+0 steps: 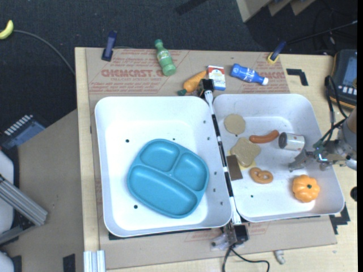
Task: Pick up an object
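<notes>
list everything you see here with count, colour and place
sectioned plastic tray: 1, blue, left white bin
round cookie: 1, tan, right white bin, top left
toy sausage: 1, red-orange, right bin, upper middle
metal can: 1, silver, on its side, right of sausage
bread slice: 1, tan, right bin, left
pretzel: 1, brown, below bread
toy pumpkin: 1, orange, right bin, lower right
toy bottles: green, blue, board behind bins
small carton: 1, red-white, behind bins
gripper: 1, grey, right bin, below can

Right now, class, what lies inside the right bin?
Inside the right bin: a cookie, sausage, can, toast, pretzel and pumpkin. Anything beneath the toast is covered.
</notes>
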